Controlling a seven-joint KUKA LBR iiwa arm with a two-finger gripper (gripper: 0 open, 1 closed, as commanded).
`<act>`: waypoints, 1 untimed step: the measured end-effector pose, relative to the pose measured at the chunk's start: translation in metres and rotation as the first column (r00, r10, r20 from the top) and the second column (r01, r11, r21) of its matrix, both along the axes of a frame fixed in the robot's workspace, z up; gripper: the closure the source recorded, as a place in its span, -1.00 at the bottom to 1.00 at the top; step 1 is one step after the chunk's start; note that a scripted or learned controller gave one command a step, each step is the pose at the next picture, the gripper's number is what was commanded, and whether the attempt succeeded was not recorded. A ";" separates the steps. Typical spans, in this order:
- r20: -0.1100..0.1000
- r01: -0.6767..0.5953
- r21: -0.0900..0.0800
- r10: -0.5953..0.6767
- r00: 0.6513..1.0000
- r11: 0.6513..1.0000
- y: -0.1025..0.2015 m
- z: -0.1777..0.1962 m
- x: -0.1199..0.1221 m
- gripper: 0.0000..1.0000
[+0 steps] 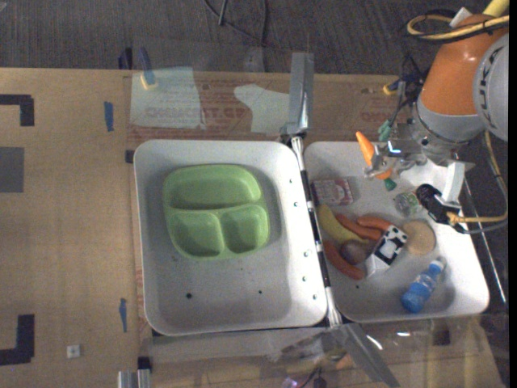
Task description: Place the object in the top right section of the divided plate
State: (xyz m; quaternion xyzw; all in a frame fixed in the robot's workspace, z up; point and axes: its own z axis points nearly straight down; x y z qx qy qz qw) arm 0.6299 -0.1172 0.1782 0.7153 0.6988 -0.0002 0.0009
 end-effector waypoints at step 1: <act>0.004 -0.382 -0.001 0.382 0.924 0.924 0.058 0.013 0.038 1.00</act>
